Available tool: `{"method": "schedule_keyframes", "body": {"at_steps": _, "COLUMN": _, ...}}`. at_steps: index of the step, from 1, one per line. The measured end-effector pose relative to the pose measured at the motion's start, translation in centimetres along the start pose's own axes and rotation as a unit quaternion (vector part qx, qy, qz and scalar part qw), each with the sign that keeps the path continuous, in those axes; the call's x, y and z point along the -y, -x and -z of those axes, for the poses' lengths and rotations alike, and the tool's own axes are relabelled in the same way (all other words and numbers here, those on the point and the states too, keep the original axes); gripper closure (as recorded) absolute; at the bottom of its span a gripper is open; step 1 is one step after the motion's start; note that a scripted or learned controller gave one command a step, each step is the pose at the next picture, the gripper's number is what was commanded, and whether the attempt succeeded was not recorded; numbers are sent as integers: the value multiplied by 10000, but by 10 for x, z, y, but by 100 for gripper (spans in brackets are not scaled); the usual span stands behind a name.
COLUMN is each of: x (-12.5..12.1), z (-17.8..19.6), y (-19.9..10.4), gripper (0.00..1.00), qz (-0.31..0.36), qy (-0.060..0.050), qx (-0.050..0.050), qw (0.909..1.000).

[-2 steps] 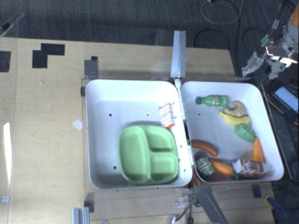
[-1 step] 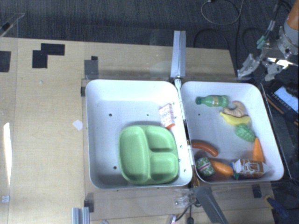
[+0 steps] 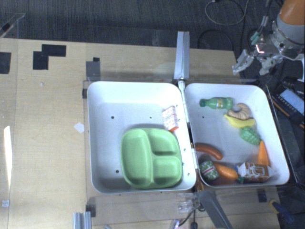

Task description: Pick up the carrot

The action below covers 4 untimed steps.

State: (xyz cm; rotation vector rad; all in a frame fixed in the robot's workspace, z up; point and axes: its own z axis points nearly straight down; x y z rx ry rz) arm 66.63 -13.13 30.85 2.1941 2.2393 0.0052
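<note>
Nothing yet done toward the pick, judging by how things lie. Carrot (image 3: 263, 153) resting on the floor of the right bin (image 3: 217, 123), close against its right wall toward the near right corner, pointed end up toward the far side, blunt end just above a small juice carton (image 3: 253, 171) lying along the near wall. Just beside the carrot's tip, a green knobbly item (image 3: 249, 136); above that a banana (image 3: 239, 121), a tan pastry-like piece (image 3: 240, 110) and a green bottle (image 3: 217, 103) near the far wall. Along the near left corner of the same bin, a sausage (image 3: 208, 150), an orange item (image 3: 224, 171) and a dark round one (image 3: 208, 170).

End effector (image 3: 254, 61) hanging off beyond the far right corner of the right bin, over the table edge rather than over the bin, well apart from the carrot. Fingers spread wide, nothing between them.

Left bin (image 3: 109, 104) carrying a green divided tray (image 3: 151, 157) near its near edge and a small red-and-white packet (image 3: 170, 118) against the wall shared with the right bin.

Everything left to do: travel across the bin to above the carrot, descent, closure, lift. Likely tight quarters, with wall and carton so near.
</note>
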Motion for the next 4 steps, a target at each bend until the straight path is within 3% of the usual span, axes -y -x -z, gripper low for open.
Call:
{"method": "schedule_keyframes", "body": {"at_steps": 1, "x": 42, "z": -181, "y": -33, "gripper": 0, "qz": 297, "qy": -14, "qx": -13, "qw": 9996}}
{"method": "schedule_keyframes", "body": {"at_steps": 2, "x": 93, "z": -128, "y": 49, "gripper": 0, "qz": 874, "qy": -1, "qx": -1, "qw": 9962}}
{"method": "schedule_keyframes", "body": {"at_steps": 3, "x": 150, "z": -218, "y": 71, "gripper": 0, "qz": 1029, "qy": 24, "qx": 5, "qw": 9947}}
{"method": "schedule_keyframes", "body": {"at_steps": 4, "x": 176, "z": -217, "y": 71, "gripper": 0, "qz": 2275, "qy": 52, "qx": 28, "qw": 9738}}
